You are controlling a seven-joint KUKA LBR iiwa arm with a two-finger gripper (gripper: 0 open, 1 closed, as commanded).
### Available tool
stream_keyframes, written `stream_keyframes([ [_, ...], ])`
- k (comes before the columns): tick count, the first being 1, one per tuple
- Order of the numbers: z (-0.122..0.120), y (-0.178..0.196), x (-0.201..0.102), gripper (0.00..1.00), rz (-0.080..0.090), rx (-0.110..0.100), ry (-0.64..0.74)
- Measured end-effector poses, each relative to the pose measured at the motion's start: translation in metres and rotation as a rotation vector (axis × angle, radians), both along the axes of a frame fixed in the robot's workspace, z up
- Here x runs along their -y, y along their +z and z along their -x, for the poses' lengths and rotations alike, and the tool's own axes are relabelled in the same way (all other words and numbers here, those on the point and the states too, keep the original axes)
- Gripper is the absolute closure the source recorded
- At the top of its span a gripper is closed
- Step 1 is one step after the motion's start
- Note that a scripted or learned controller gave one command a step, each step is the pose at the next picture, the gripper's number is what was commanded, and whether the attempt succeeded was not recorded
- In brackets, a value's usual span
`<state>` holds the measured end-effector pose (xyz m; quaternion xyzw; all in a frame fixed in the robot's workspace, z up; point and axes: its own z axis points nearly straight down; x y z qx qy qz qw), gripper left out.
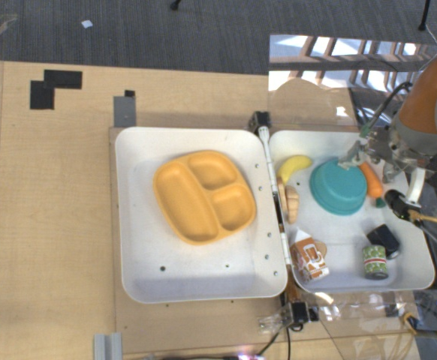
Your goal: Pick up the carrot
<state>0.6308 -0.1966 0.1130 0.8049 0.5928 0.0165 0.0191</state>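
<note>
My gripper (375, 160) sits over the far right part of the right bin (421, 276), hanging from the grey wrist with the orange band (432, 100) above it. I can make out metal parts around the wrist, but I cannot tell from this angle whether the hand is released or clenched, and I see nothing clearly caught in it.

The carrot (372, 181) lies in the right bin just under and beside the gripper, a short orange piece with a green tip at its near end. It touches the right rim of the teal bowl (339, 187), which sits upside down or at least shows a rounded body, I cannot tell which. I cannot tell if the gripper is touching the carrot.

Left of the bowl I see a banana (293, 166), and below that a small tan item (291, 203) close to the bin's left wall. Nearer to me in the same bin lie an orange and white carton (309, 257), a green patterned can (375, 262) and a black block (384, 238) just above the can.

The left bin (140, 268) holds a yellow tray (203, 196) with three compartments, sitting tilted near its middle. A black cable (417, 214) runs along the right bin's right edge
</note>
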Motion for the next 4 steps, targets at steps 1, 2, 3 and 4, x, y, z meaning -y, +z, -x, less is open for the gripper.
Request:
stream_keyframes([
  [1,-0.003,0.000,0.001,0.00,-0.012,-0.002,-0.104],
  [2,-0.010,0.001,0.001,0.00,-0.022,-0.019,-0.248],
  [3,-0.008,-0.023,-0.004,0.00,-0.023,-0.037,-0.243],
  [4,-0.011,-0.011,-0.004,1.00,-0.017,-0.030,-0.232],
])
